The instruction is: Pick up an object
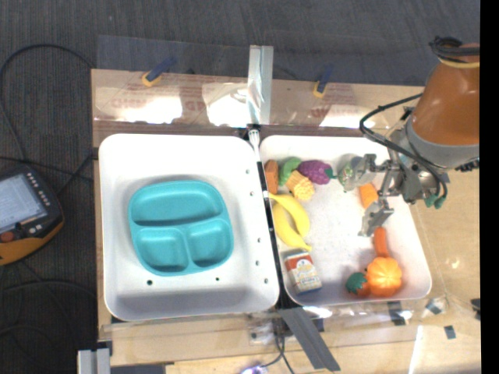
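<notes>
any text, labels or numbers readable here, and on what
Nothing can be read.
Small carton in the right bin: a red and white label with a picture, print too blurred to read.
Handheld screen at the left edge: lit display, lines too small to read.
Clear sheet behind the bins: faint reddish marks, not legible.

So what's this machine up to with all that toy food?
The arm's gripper is down in the right bin, among toy food: a banana, grapes, a pumpkin and a small carton. It hangs by an orange piece near the bin's right side; nothing is clearly gripped. The left bin has a teal tray.
</notes>
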Controlling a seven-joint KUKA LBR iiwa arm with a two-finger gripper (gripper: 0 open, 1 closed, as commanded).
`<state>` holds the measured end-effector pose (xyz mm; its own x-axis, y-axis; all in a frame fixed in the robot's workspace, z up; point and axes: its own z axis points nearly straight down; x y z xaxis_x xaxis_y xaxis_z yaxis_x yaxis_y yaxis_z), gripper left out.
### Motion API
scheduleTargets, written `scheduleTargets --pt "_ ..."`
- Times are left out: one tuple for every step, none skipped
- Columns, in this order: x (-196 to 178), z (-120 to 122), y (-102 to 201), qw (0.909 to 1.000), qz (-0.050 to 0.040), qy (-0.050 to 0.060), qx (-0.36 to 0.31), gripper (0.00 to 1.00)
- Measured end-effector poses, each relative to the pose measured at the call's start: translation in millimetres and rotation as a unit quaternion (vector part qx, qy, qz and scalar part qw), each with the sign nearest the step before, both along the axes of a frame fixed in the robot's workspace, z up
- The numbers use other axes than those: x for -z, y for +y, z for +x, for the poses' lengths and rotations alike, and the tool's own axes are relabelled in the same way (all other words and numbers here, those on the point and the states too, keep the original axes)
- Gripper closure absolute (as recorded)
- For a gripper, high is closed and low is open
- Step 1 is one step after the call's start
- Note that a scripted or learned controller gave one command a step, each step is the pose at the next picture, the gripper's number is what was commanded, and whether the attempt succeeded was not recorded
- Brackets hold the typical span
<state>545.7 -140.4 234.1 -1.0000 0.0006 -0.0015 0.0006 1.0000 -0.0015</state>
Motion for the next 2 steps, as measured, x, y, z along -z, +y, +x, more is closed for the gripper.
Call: scheduleTargets --pt "143.4 55.3 -38.6 1.0000 -0.0027 -0.007 -0.005 0.00" --pt "143.9 124.6 -81.8 0.9969 0.0007 0.000 -0.078 0.00"
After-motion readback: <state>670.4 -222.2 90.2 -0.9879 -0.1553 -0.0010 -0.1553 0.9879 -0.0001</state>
